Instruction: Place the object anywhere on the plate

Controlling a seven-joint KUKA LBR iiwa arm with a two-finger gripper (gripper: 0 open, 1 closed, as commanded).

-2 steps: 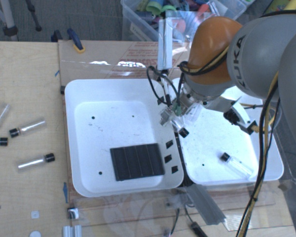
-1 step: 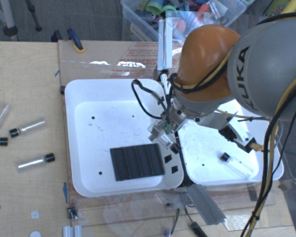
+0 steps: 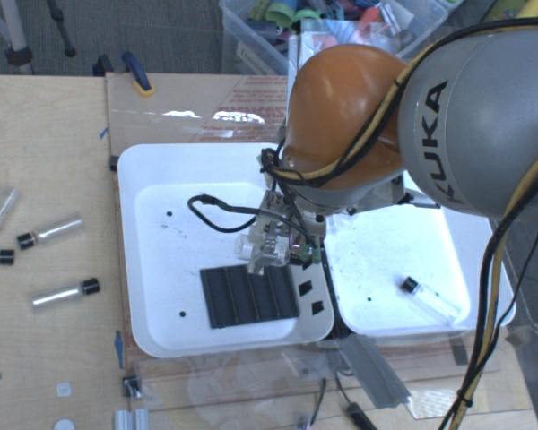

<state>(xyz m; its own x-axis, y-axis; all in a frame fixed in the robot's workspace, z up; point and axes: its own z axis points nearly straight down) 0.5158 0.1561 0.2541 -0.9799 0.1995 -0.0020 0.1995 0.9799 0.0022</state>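
A black ribbed plate (image 3: 249,296) lies flat in the front part of the left white bin (image 3: 152,267). My gripper (image 3: 269,256) hangs just over the plate's far right edge, under the orange wrist band. Something pale and blurred shows at its tip, and I cannot make out what it is. A clear vial with a black cap (image 3: 428,296) lies on the floor of the right bin (image 3: 466,240), well apart from the gripper.
A black cable loop (image 3: 208,213) curls over the left bin's floor behind the plate. Two small black squares (image 3: 310,296) sit at that bin's right wall. Several capped vials (image 3: 63,292) lie on the bench to the left. A clear tub of toys (image 3: 341,7) stands behind.
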